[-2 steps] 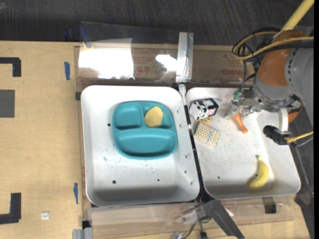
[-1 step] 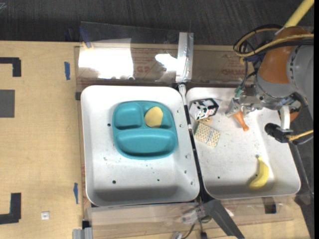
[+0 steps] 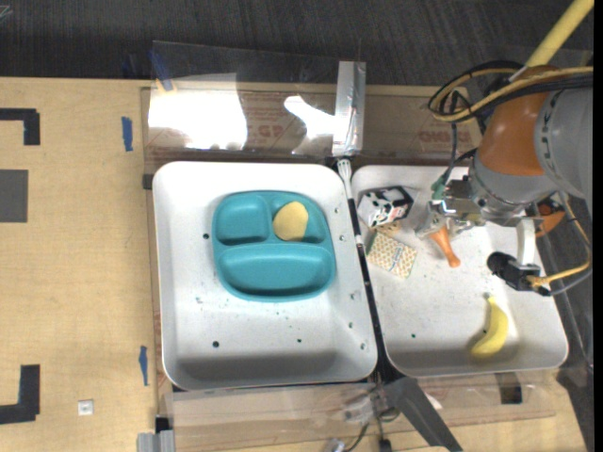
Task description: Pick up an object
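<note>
Camera view, nearest edge: a wooden bench (image 3: 75, 252) with black tape marks on its left part and blue tape strips beside the bins.
Left bin (image 3: 179, 337): white and shallow, speckled with small dark spots; it holds a teal divided plate (image 3: 273, 266).
Plate contents: a yellow rounded object (image 3: 291, 220) sits in the upper right compartment.
Right bin (image 3: 424, 337): white, touching the left bin along a dark seam.
Banana (image 3: 491, 330): lies near the front right corner of the right bin, well apart from the gripper.
Patterned card (image 3: 392, 253): a small tan checked piece, lying flat near the divider.
Orange carrot-like piece (image 3: 445, 244): lies just below the gripper.
Black-and-white object (image 3: 385, 206): lies at the bin's far left corner; its print is too small to read.
Gripper (image 3: 450, 213): low over the far part of the right bin; whether it is spread or closed cannot be told, and nothing is visibly held.
Arm (image 3: 528, 149): grey with an orange band, cables looping around it.
Far side: a clear plastic panel (image 3: 254, 111) catching glare, with reddish lettering behind it, unreadable.
Room: dark carpet (image 3: 283, 8) beyond the bench.
</note>
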`<state>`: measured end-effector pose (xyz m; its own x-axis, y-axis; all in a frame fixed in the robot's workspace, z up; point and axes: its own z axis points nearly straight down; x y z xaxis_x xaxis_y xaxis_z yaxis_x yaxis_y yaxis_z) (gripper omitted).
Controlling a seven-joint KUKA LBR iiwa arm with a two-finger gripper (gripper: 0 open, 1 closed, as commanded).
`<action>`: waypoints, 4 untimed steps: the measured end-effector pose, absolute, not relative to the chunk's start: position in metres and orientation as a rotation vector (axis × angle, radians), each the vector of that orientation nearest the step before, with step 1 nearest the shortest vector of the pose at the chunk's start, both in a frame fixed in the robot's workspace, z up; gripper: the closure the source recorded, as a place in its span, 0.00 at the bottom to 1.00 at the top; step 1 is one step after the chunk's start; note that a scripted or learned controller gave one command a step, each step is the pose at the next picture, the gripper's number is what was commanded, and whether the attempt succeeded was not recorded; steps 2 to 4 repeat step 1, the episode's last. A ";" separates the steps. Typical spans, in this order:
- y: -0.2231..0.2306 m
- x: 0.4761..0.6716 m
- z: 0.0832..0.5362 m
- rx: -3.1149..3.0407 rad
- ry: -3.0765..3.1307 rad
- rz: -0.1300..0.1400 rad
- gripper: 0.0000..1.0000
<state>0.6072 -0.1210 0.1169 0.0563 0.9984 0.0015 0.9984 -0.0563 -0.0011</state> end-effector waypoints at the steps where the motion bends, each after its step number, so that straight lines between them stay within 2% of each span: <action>1: -0.053 0.635 0.191 -2.303 -2.146 -0.017 1.00; 4: -0.053 0.635 0.191 -2.303 -2.146 -0.017 1.00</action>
